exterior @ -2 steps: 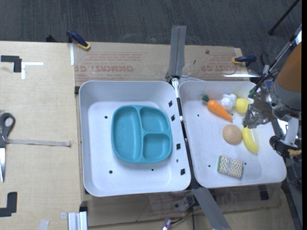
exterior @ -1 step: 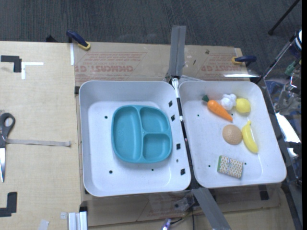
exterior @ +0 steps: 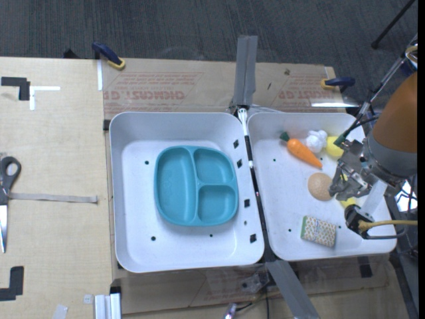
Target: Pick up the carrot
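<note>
The carrot [exterior: 304, 151] lay on the floor of the right bin [exterior: 285, 238], in its upper part, with the green tip pointing up-left and the orange body running down to the right. Nothing was touching it from above. Just beside its thick end there was a small white object [exterior: 317, 139] and a yellow one [exterior: 333, 147], and a little below it a tan, egg-like ball [exterior: 320, 186]. A speckled sponge [exterior: 319, 231] lay further down, near the front wall.

The gripper [exterior: 345, 181] stood to the lower right of the carrot, near the egg-like ball and apart from the carrot. Whether it was spread or closed I could not tell, because the metal parts were too tangled in this view. It held nothing that I could see.

In my judgement the step was the approach, so the grasp had not yet begun. The next move called for a shift up and to the left, over the middle of the carrot, and a turn of the wrist to close across its narrow width, without pushing the white and yellow neighbours.

The left bin [exterior: 133, 244] carried a blue divided plate [exterior: 196, 185].
</note>
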